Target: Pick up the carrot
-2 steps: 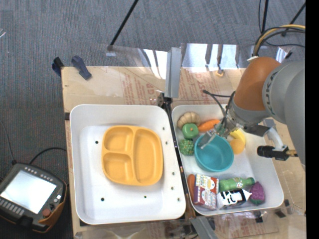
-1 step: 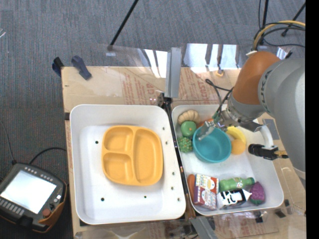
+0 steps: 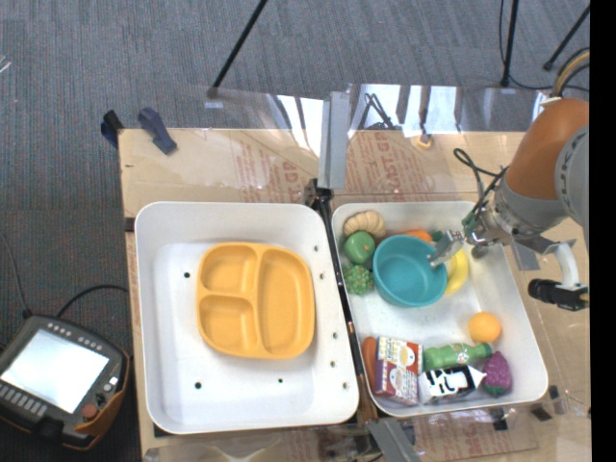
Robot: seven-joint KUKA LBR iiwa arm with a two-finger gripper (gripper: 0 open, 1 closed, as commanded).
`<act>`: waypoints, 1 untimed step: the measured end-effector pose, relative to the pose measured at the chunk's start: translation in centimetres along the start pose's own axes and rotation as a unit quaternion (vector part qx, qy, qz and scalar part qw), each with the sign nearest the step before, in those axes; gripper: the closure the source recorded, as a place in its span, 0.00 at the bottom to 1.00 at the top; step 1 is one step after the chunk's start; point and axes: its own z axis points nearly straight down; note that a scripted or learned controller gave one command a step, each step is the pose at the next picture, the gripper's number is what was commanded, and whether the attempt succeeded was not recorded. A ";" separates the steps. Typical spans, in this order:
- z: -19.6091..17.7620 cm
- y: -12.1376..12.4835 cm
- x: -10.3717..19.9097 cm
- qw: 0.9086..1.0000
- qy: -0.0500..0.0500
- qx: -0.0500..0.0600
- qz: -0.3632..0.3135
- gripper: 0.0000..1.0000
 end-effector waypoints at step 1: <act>-4.3 -8.0 1.3 1.000 0.000 0.001 -0.020 0.00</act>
